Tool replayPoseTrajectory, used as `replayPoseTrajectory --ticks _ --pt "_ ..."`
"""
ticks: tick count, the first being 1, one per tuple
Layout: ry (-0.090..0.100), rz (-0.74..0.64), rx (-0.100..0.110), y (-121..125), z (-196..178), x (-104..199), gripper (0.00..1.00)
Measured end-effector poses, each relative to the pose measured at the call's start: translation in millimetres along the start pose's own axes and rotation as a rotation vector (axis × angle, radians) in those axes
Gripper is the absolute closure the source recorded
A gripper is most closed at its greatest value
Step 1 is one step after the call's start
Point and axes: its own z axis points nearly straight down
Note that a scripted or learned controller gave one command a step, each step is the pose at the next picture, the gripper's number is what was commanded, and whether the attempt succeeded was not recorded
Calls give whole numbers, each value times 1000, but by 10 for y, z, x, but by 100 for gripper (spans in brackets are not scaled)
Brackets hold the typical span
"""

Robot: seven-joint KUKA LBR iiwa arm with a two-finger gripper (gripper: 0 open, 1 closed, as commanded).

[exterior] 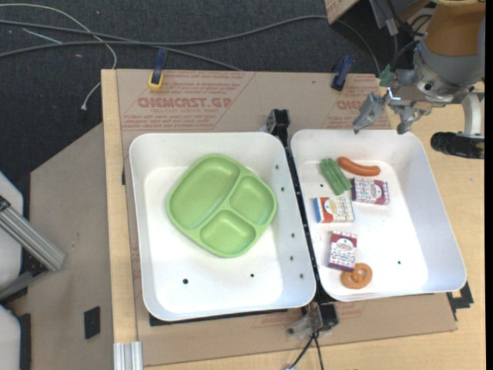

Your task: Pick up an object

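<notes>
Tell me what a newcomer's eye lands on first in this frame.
The lime-green divided plate, alone in the left bin, grabs the eye first. Next comes the cluster of small items in the right bin: a green vegetable beside an orange sausage, small boxes, and a doughnut nearest the camera. The hand hangs open above that bin's far edge, holding nothing.
</notes>
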Motion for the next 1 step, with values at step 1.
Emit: replayPoseTrajectory --ticks 1 --pt "1 1 3 -100 508 12 0"
